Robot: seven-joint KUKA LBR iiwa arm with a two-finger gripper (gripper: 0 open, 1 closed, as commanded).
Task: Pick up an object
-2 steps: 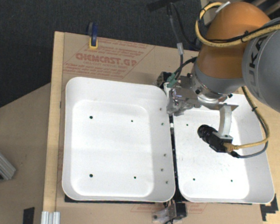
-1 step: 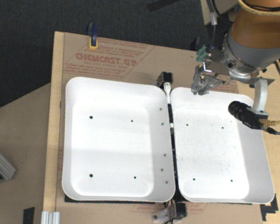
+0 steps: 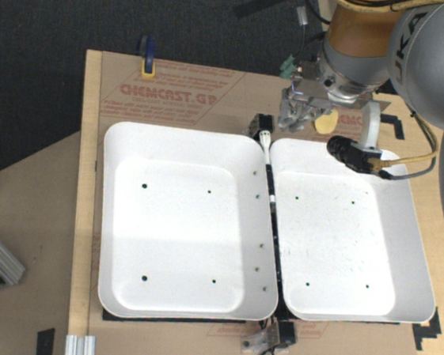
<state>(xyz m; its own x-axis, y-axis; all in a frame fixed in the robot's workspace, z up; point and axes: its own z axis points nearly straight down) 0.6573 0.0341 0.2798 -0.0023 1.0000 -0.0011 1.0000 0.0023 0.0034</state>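
My gripper (image 3: 299,116) hangs high over the far edge of the right bin (image 3: 407,233), close to the seam between the two bins. A small pale yellow object (image 3: 325,121) shows right beside the gripper, on its right, lifted above the bench. Whether the gripper grips it cannot be made out from this angle. The grey arm with its orange band (image 3: 359,25) comes down from the top right and hides the bench behind it.
The left bin (image 3: 116,200) lies beside the right one, with a black divider strip (image 3: 270,210) between them. A black part with a yellow cable (image 3: 352,154) hangs off the wrist over the right bin's far rim. A blue-yellow clamp (image 3: 147,55) stands at the board's far left.
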